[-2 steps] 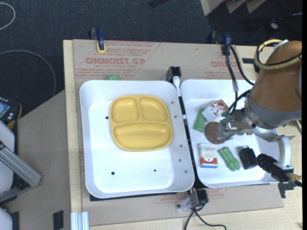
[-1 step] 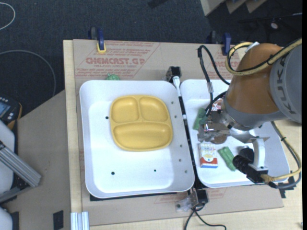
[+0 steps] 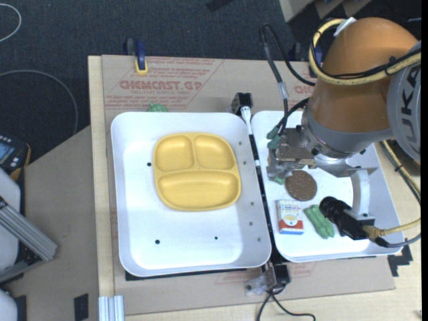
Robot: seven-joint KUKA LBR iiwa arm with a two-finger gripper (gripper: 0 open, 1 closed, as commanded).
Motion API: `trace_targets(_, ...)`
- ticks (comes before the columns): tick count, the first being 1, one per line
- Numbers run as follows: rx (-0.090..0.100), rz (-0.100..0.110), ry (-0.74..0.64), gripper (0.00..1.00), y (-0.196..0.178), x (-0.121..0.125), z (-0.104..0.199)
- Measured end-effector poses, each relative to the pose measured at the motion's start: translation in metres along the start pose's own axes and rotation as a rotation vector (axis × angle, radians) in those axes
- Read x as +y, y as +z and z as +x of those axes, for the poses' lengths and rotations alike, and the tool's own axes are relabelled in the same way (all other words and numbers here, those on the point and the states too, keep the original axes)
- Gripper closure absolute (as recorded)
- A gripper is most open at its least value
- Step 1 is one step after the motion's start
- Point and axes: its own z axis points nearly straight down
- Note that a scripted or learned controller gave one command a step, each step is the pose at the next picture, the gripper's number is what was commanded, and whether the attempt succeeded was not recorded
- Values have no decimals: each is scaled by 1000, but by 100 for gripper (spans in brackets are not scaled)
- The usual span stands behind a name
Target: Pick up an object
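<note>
Looks like the approach/descend step of a pick, no lift yet. Finds the claw [image 3: 279, 160] low inside the right bin [image 3: 314, 247], hard by its left wall and toward its far edge, tucked under the big orange-banded wrist. Can't tell whether spread or pressed together, w/ too much hidden by the wrist; sees nothing clearly pinched. Puts all candidate targets in the right bin: brown disc [image 3: 301, 185] just beside the claw on its near side, poss. touching; small red-and-white carton [image 3: 290, 217] closer to the bin's near edge, by the left wall; green piece [image 3: 320, 221] just beside the carton, toward the right wall. Leaves the yellow divided plate [image 3: 196, 170] alone in the left bin [image 3: 134, 199], mid-bin toward the far edge, well apart from the claw. Reckons the disc the likeliest target, being closest, tho not certain. Next move, as a judgement: needs the claw centred over one item, lowered to the bin floor w/o clipping the left wall, then closed & raised straight up. Expects trouble w/ the disc: flat, thin, little to grip, prob. slides. Rates the carton the easier grab, boxy w/ parallel sides.
</note>
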Motion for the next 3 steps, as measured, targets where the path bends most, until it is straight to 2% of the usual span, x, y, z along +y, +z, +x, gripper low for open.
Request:
trace_targets(1,-1,-12,9,100,-162,2,-38)
trace_targets(2,0,1,-1,100,-199,10,33)
trace_targets(3,-4,17,9,100,-135,1,27)
